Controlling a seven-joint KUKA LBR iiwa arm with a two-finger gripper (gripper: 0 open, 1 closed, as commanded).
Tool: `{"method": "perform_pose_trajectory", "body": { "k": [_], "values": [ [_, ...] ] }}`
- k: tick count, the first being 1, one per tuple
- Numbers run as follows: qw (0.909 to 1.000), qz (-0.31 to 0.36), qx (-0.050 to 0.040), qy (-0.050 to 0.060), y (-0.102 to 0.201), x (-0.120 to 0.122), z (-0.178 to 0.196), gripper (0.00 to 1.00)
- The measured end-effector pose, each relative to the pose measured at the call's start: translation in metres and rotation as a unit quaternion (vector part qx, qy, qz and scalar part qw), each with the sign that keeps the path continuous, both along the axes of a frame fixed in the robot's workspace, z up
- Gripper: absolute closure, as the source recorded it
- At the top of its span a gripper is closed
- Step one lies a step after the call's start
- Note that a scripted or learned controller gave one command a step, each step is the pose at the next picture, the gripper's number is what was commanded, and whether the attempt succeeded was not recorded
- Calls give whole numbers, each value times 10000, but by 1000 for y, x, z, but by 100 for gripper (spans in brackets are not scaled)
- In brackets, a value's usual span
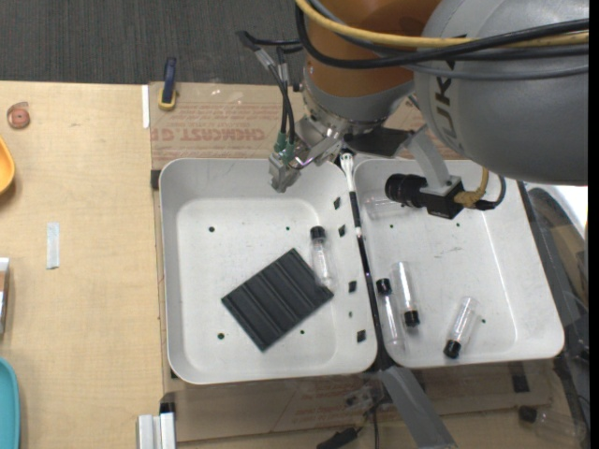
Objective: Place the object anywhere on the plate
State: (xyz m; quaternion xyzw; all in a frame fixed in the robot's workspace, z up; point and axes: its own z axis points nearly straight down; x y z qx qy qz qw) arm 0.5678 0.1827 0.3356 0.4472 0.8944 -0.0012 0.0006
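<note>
Over the left bin's far edge hangs the gripper; finger state not discernible. Dark ridged plate below, clear tube touching its corner.

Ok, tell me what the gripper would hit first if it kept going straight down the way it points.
Probably the bare floor of the left bin near its back wall. The gripper points down over that back edge, well behind the ribbed black plate and the small tube beside it. Depth is hard to judge from this slanted view.
</note>
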Motion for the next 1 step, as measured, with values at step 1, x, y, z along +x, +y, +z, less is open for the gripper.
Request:
{"method": "perform_pose_trajectory", "body": {
  "k": [1],
  "values": [
    [9950,997,3,-5,30,-23,35,100]
  ]
}}
